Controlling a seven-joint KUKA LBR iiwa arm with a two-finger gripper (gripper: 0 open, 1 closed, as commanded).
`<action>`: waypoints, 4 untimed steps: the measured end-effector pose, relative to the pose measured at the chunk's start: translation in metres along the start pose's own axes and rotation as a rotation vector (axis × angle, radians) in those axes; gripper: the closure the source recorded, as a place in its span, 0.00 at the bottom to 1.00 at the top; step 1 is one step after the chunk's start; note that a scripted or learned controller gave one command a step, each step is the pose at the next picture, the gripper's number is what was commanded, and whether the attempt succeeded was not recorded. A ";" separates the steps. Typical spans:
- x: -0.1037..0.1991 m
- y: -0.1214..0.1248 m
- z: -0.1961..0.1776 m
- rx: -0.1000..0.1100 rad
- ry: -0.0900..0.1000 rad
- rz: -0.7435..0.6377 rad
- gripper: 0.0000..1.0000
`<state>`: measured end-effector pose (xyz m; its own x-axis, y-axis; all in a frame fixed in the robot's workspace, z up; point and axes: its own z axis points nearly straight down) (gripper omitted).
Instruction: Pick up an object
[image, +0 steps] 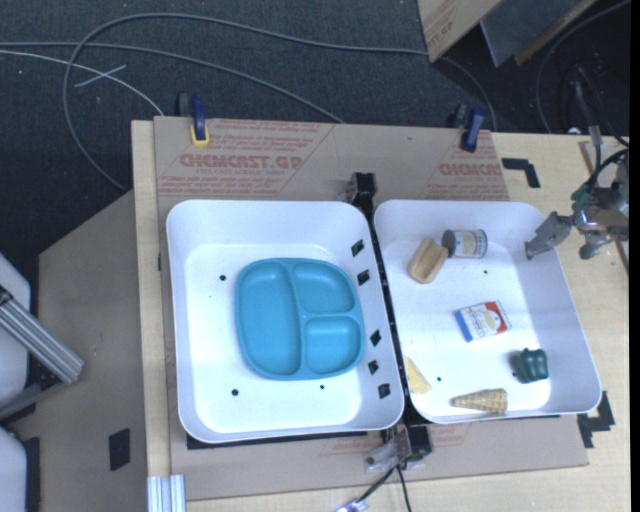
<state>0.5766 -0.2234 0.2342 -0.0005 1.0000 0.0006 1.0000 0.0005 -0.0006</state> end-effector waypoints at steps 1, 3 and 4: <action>0.006 0.001 0.043 0.004 0.002 0.000 0.00; 0.012 0.001 0.152 0.005 0.005 -0.001 0.00; 0.011 0.002 0.138 -0.001 0.002 -0.001 1.00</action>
<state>0.5785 -0.2124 0.0963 -0.0014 1.0000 0.0022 1.0000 0.0014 -0.0001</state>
